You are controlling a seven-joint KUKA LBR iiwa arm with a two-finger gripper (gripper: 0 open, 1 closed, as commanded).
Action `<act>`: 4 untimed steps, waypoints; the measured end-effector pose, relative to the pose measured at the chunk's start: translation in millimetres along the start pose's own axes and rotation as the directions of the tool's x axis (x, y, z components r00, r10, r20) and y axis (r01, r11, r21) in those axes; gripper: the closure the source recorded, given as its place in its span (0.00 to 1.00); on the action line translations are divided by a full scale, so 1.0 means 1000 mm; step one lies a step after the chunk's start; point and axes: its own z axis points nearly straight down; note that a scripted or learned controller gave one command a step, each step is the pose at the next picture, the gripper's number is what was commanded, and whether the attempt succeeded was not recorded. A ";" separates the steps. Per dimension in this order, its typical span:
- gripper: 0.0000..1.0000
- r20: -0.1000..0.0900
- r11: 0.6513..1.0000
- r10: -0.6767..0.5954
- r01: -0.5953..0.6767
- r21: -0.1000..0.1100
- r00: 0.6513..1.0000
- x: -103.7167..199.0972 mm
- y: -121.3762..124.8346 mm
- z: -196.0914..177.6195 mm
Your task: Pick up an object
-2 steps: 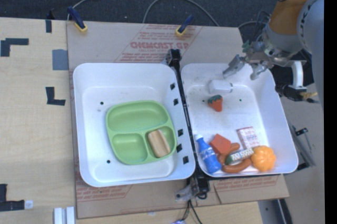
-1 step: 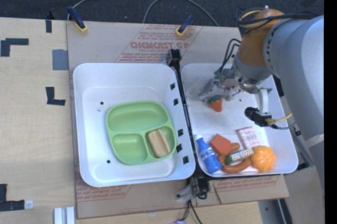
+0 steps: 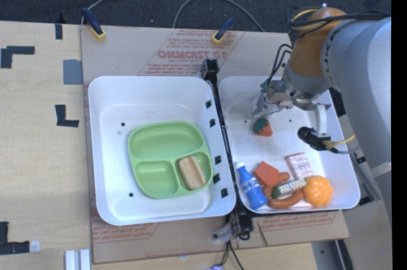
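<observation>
Red-and-green strawberry toy [image 3: 262,128] sits right below the claw [image 3: 266,111], practically touching its tips, though honestly can't tell if it's spread or pinching.

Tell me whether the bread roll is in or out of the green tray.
In: bread roll lies in green tray's lower right compartment.

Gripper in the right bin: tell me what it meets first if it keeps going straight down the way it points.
Most likely the small red and green toy, which lies just under the gripper. Depth from this slanted view is unclear, so it could instead land on the white bin floor beside it.
</observation>
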 end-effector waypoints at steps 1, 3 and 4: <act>0.00 0.000 1.000 0.000 0.000 0.001 1.000 0.000 0.000 0.000; 1.00 0.001 1.000 0.001 -0.001 -0.001 1.000 -0.002 -0.027 0.000; 1.00 -0.004 1.000 -0.001 0.001 0.002 1.000 0.067 -0.020 -0.089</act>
